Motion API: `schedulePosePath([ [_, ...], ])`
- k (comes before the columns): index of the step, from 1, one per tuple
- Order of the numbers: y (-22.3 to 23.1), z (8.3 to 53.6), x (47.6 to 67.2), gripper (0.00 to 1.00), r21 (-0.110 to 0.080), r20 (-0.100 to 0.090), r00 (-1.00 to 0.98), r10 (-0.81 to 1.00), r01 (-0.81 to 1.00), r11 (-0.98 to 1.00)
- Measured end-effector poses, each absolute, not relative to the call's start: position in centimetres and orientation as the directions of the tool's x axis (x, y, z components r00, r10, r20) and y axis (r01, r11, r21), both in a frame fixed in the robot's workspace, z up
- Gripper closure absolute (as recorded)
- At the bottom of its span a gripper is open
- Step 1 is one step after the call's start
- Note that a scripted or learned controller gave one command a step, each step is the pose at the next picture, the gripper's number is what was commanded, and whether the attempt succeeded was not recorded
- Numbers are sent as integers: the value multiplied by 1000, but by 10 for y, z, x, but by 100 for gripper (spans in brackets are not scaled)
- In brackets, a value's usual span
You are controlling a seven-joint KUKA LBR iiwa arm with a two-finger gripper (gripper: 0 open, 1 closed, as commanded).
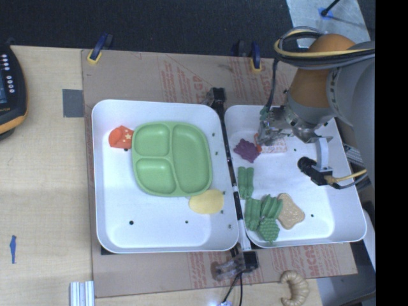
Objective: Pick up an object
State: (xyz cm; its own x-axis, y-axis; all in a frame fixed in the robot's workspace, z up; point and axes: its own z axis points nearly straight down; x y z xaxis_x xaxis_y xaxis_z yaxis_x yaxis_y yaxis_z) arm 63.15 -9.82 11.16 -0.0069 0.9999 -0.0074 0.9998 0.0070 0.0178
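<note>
Nearest the camera, a tan curled object (294,287) lies on the tabletop (44,196) just outside the right bin (344,225). Inside that bin's near part sit green toy vegetables (262,214) touching a tan bread-shaped piece (291,213). Farther in lies a purple object (246,149), with the tool (270,134) down just right of it; whether the tool is closed cannot be told. In the left bin (115,228), a green divided plate (172,158) sits between a red item (120,137) and a yellow piece (206,202).

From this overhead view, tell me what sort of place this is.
Most likely a robot lab bench for grasping trials: two white bins of toy food on clamped cardboard, a robot arm reaching in, and a control pendant alongside.
</note>
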Motion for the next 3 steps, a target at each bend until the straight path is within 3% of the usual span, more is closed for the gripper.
schedulePosePath([
  [1, -98, 110, 631, 0, 15, -8, -8, 1000, 1000, 8],
  [2, -170, 150, 658, 0, 4, -5, 1, 1000, 1000, -1],
  [3, -169, 133, 560, 0, -12, 1, -1, 1000, 1000, 2],
])
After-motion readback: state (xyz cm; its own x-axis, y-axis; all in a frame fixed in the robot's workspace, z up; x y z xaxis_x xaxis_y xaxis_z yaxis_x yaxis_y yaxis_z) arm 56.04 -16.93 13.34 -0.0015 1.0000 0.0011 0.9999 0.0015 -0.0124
